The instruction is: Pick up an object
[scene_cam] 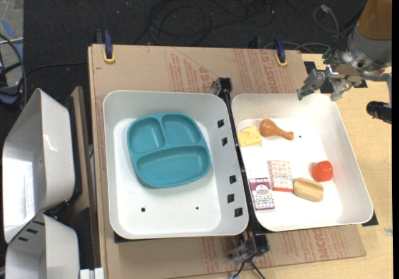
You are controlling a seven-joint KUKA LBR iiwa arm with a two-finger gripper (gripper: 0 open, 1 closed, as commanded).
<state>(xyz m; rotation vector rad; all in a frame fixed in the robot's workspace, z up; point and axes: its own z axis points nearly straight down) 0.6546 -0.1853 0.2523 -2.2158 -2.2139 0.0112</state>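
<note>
Biggest risk I see: the arm point(379, 16) sits upper right of the frame, with the tool point(324, 83) hanging over the top edge of the right bin point(349, 147), nowhere near any item. Coming down from there would meet the bin's rim or bare floor, so I'd expect an empty close.

Next risk: the items cluster in the lower middle of that bin. The bread roll point(308, 189) touches or nearly touches the red-and-white carton point(280, 175), and the purple-and-white carton point(262, 193) lies just beside that. A descent there could nudge neighbours or catch two at once.

The red tomato-like piece point(322, 170) looks round, and I'd guess it rolls off a poorly centred pinch. The drumstick point(275, 129) and the yellow cheese wedge point(250, 137) lie mid-bin near the divider; the wedge is close to the wall, leaving little finger room.

Left bin point(118, 197) holds only the teal divided plate point(168, 149): wide and flat, a poor candidate.

Tool: dark fingers appear spread apart, nothing between them, touching nothing.
</note>
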